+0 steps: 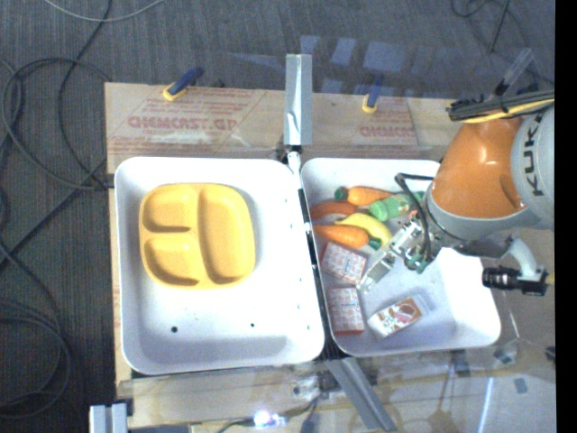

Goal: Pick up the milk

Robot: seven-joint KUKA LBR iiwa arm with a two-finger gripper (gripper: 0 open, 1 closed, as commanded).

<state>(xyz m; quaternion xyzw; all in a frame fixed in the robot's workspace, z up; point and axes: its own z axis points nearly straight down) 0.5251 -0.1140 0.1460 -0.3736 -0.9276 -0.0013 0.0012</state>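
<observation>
- The gripper [389,262] hangs low in the right bin [469,318], right by a red-patterned carton [343,262] — can't tell how its fingers stand or if it's touching.
- The milk looks like the small carton [397,316] lying flat at the bin's near side, apart from the gripper.
- Further back: carrots [344,234], a banana [371,226], something green [389,208].
- The left bin [180,332] holds a yellow divided tray [198,234].
- Cardboard [207,120] under the bins, cables on grey carpet [108,25] beyond.

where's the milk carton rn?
The milk carton lies flat in the right bin, near its front edge, just right of the lower checkered box and below the gripper.
</observation>
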